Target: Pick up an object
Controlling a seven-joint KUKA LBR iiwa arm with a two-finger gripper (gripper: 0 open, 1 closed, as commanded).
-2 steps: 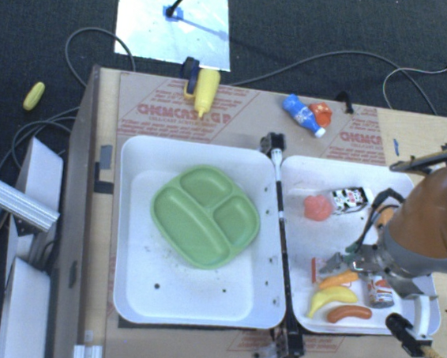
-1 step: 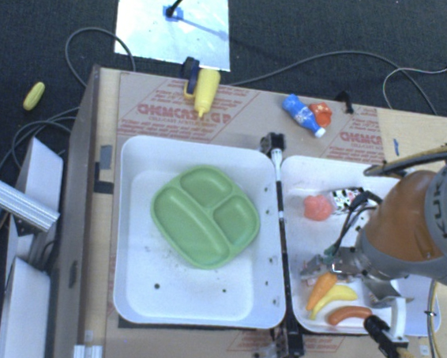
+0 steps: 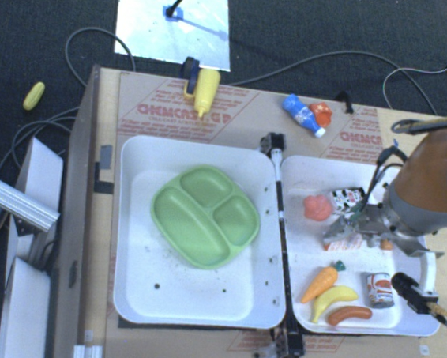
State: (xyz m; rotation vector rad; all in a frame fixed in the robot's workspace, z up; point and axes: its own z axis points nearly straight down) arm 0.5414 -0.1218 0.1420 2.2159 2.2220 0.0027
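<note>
Beside gripper [image 3: 355, 225]: ball [image 3: 316, 207], carton [image 3: 345, 242].

arm [image 3: 438, 177] — cut off right | carton [image 3: 344, 242] — partly hidden

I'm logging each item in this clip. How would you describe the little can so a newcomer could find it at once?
Look in the right-hand white bin, near its front right corner. The can lies there just right of the banana and above the sausage. It is the only cylinder, with a red and white label.

Carrot [image 3: 321, 281], banana [image 3: 332, 299], sausage [image 3: 348, 314], can [image 3: 381, 289], pink ball [image 3: 317, 207]: right bin.
</note>
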